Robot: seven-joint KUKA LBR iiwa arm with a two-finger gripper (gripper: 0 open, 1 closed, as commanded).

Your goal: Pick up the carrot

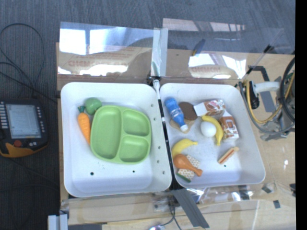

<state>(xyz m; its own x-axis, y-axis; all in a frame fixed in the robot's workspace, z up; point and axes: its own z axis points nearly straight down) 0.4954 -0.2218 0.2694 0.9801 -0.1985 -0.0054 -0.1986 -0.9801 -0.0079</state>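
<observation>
Two shallow white bins sat side by side on the bench, and I could not tell whether the claw was open or closed, so I place things by the bins instead.

The carrot [84, 126] lay in the left bin [72, 181], lengthways along the left rim of a green divided plate [120, 134], just beside it or touching; I could not say which. Its leafy end met a round green fruit [93, 104] at the plate's upper left corner, and the join between them was hard to make out.

In the right bin [252, 169] things crowded together: a blue bottle [175, 113] against a brown disc [189, 111], and a white egg [208, 128] partly covering a banana [218, 131]. A drumstick [186, 164] lay over something patterned that I could not identify.

Glare on the clear panels [110, 47] behind the bins washed out what lay beneath them. The bench stood on grey carpet [144, 4], with a teach pendant [21, 128] to its left and a tangle of cables [276, 114] to its right, cut off at the edge.

A strip of bare white floor ran between the carrot and the left bin's outer wall. More open floor lay below the plate, toward the near rim.
</observation>
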